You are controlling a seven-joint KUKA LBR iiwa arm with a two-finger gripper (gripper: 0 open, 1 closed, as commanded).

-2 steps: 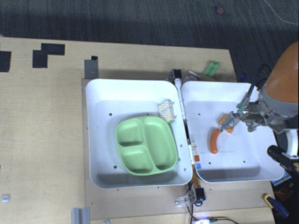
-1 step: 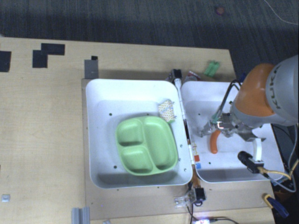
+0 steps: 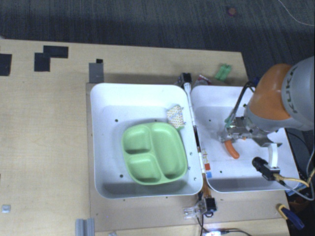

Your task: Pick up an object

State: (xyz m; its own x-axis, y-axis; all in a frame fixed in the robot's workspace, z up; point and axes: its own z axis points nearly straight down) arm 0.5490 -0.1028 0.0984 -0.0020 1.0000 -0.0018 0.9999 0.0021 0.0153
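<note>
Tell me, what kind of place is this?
Most likely a robotics lab test bench. A grey and orange robot arm reaches into one of two white bins on a wooden bench, with loose cables beside them and a green divided plate.

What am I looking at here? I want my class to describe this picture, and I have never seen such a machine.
This is a single camera fixed above a bench, looking down at a slant. The grey robot arm with an orange band reaches in from the right; its two-finger gripper sits low in the right-hand shallow white bin, just above a small orange carrot-like object. Whether it grips that is unclear. The left-hand shallow white bin holds a light green plastic plate with three compartments and a small patterned cloth piece at the plate's upper right edge.
</note>
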